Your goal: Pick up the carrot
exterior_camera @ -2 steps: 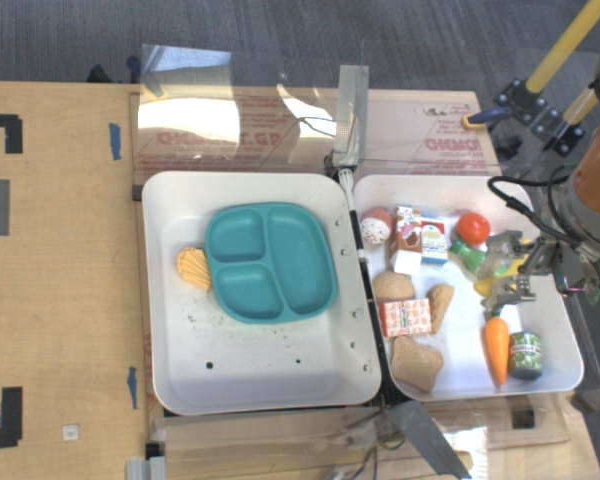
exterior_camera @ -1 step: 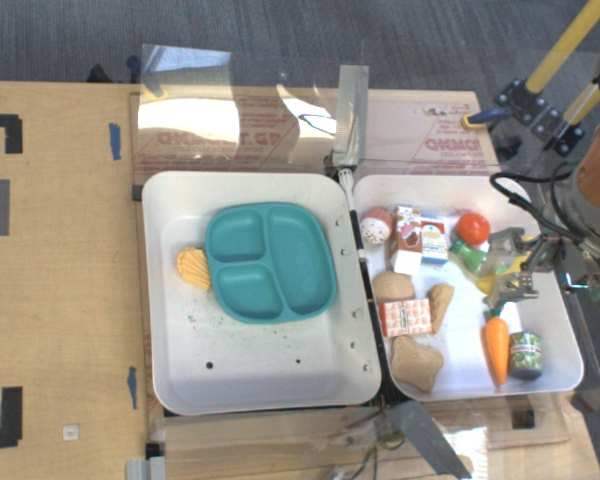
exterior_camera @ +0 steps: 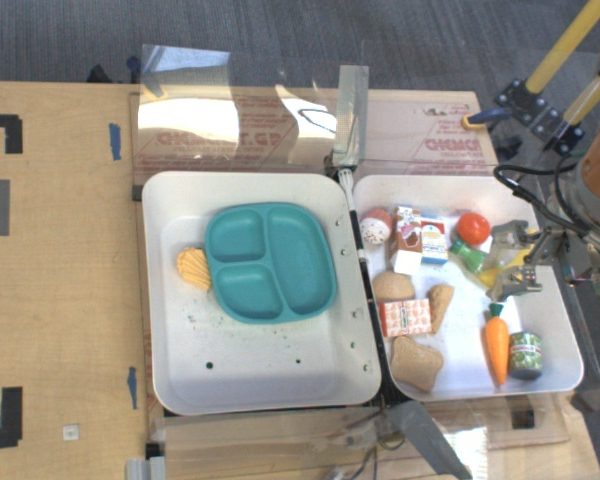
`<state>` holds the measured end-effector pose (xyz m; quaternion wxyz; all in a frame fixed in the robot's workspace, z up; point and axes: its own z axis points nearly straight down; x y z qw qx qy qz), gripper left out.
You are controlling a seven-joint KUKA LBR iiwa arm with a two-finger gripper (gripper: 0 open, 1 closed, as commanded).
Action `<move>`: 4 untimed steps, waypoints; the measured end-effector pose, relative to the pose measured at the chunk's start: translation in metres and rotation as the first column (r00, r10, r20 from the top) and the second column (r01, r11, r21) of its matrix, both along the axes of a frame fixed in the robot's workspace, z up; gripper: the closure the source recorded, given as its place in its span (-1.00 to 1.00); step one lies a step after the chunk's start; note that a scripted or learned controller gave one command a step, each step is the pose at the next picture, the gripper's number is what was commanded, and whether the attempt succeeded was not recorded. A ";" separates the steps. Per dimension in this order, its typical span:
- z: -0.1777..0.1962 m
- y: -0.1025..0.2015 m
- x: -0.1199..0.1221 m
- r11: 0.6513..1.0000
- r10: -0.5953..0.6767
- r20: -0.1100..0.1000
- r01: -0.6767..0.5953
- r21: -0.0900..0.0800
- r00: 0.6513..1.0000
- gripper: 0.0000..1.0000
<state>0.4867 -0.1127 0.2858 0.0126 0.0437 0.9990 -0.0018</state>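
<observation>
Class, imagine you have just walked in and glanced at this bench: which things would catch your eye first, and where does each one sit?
The teal divided plate stands out most, lying in the middle of the left bin with a small yellow shell-shaped piece at its left edge. Next comes the jumble of toy food in the right bin, above all the orange carrot near its front right corner. Just above the carrot hangs the hand.

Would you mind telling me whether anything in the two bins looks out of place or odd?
One thing: a scallop-shaped yellow piece lies on the left bin's floor against the teal plate, apart from the other toys.
</observation>
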 end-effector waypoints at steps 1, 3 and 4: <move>0.136 -0.049 0.007 1.000 0.021 -0.007 -0.021 -0.002 1.000 1.00; 0.013 -0.106 0.010 0.952 0.307 -0.014 -0.307 -0.001 0.952 1.00; 0.025 -0.105 0.012 0.951 0.308 -0.006 -0.308 -0.006 0.951 1.00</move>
